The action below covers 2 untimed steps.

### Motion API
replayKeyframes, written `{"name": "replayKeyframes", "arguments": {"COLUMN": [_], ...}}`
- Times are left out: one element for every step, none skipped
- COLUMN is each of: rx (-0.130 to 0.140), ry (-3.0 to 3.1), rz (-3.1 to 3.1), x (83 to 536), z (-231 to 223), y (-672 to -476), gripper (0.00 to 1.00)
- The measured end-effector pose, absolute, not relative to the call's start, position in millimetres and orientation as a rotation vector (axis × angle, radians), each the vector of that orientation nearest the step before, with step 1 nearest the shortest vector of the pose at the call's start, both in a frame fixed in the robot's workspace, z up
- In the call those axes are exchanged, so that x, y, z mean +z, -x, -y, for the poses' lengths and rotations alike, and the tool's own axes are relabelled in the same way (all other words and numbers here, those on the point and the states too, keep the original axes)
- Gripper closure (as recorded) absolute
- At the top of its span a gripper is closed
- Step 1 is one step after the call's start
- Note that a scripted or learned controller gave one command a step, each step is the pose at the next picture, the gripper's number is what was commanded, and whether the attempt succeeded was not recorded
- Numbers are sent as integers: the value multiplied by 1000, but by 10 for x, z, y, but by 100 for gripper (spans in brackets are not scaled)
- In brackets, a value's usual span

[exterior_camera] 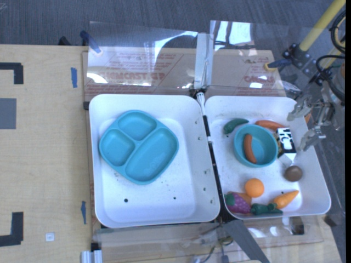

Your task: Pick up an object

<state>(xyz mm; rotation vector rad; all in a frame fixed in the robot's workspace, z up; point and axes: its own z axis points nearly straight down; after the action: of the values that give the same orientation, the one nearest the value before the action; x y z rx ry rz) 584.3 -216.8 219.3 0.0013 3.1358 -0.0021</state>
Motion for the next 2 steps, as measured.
{"name": "replayKeyframes", "arguments": {"rx": [6,-3], "ry": [-191,-275], "rz": [-3144,-3119], "x": [1085,880], "z": [2215,2216], "y": [-6039,-6237], "gripper": [0,0]}}
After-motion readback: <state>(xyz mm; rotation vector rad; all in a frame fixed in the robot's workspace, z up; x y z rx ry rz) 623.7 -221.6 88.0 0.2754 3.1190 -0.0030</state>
